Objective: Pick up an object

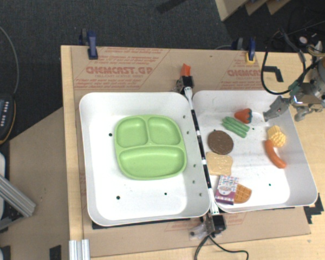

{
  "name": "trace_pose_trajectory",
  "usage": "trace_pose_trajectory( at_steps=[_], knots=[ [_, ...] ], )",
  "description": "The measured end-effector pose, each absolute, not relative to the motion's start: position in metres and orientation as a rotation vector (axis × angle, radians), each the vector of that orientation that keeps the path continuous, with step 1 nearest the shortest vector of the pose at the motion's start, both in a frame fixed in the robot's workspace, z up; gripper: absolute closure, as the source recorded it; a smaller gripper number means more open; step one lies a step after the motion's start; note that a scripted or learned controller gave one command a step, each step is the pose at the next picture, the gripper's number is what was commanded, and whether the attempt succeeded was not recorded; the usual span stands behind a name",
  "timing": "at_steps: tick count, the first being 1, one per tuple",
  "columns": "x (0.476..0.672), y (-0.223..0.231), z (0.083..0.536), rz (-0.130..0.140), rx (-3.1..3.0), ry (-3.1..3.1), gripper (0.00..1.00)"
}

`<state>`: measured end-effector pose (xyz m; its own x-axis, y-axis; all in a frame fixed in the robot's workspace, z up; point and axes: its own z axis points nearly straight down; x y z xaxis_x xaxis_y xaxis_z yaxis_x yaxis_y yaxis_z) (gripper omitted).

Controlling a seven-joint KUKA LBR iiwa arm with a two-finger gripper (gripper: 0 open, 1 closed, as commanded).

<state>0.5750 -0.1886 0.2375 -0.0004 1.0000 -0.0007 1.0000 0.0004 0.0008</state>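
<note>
Brown cardboard [151, 64] with red letters is lying under two shallow white bins. We are looking down at the left white bin [97, 145], which is holding a green plastic plate with three sections [149, 147]. The right white bin [298, 177] is holding toy food: a red strawberry [242, 115], a green bean pod [236, 127], a round brown cookie [220, 141], a tan cracker [219, 163], a small printed packet [226, 189], an orange waffle piece [242, 193], a yellow corn cob [277, 136] and an orange sausage [275, 156]. Our grey gripper [279, 108] is hanging over the far right edge of that bin, just above the corn. It is gripping nothing, and we cannot tell if it is open or closed.
</note>
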Motion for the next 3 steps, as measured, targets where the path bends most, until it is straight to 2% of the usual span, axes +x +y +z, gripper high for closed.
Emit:
trace_pose_trajectory(
  at_steps=[1,2,3],
  knots=[
    [0.625,-0.121,0.077,-0.001,2.217,2.234,0.00],
    [0.654,-0.185,0.085,0.001,2.220,2.214,0.00],
    [0.654,-0.181,0.096,0.002,2.216,2.219,1.00]
  ],
)
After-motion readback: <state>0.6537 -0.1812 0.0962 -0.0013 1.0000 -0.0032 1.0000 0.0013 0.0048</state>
